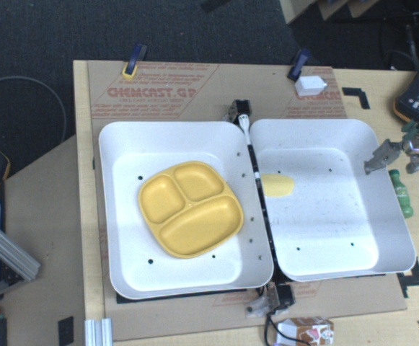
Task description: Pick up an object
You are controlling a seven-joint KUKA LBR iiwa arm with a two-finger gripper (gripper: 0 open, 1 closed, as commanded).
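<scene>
A yellow divided plate (190,208) lies in the left bin (115,150). In the right bin (324,254) a small pale yellow piece (276,185) rests against the left wall. A green bottle-shaped object (402,192) lies along that bin's right rim. My gripper (395,161) hovers at the right bin's far right edge, just above the green object. It is open, and nothing sits between its fingers (377,160).
The bins stand side by side on a cardboard sheet (187,85), held by clips at the back. A white block (310,86) sits behind the right bin. A small packet (311,331) and cables lie at the front edge.
</scene>
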